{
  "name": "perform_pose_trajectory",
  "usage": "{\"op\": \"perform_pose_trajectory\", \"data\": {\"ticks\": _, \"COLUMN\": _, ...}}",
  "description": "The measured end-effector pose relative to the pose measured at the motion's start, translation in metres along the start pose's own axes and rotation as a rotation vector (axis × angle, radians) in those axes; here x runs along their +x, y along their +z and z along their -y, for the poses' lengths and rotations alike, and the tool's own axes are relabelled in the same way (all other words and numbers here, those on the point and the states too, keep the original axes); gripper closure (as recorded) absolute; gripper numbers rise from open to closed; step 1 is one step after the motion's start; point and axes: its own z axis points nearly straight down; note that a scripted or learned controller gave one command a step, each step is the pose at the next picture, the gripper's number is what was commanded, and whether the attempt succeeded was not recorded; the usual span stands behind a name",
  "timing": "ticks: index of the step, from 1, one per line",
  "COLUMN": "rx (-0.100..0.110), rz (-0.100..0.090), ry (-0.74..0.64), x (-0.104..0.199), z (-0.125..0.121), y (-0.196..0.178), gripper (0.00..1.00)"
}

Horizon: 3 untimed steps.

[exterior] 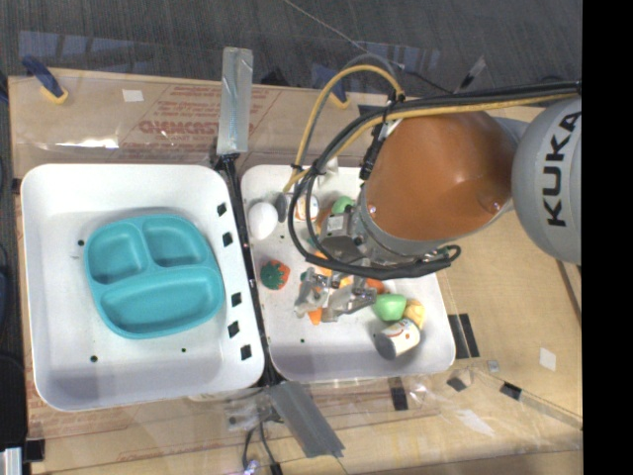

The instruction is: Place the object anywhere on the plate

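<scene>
I'm down among the toys [391,310] picking; my fingers [326,295] cannot be read; the plate [153,275] waits leftward.

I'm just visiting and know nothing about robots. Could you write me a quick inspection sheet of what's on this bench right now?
Surface: two shallow white bins side by side, left bin and right bin, on a bench covered with cardboard.
Job's things: a teal divided plate lies in the left bin, with nothing on it.
Clutter: in the right bin, a white egg, a green ball, a white cup and a small red and green piece.
Tool: the tool is low in the right bin; grip unclear.
Cables: black and yellow cables loop around the wrist.
Surroundings: dark carpet beyond the bench.
</scene>
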Motion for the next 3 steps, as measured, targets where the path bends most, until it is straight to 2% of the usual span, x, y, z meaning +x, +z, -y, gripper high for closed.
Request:
{"op": "perform_pose_trajectory", "data": {"ticks": 1, "rx": 0.007, "rz": 0.003, "ry": -0.229, "x": -0.06, "z": 0.046, "y": -0.052, "gripper": 1.0}}
{"op": "perform_pose_trajectory", "data": {"ticks": 2, "rx": 0.0, "rz": 0.003, "ry": -0.138, "x": -0.143, "z": 0.022, "y": -0.007, "gripper": 1.0}}
{"op": "perform_pose_trajectory", "data": {"ticks": 3, "rx": 0.002, "rz": 0.001, "ry": -0.132, "x": -0.14, "z": 0.024, "y": -0.008, "gripper": 0.0}}
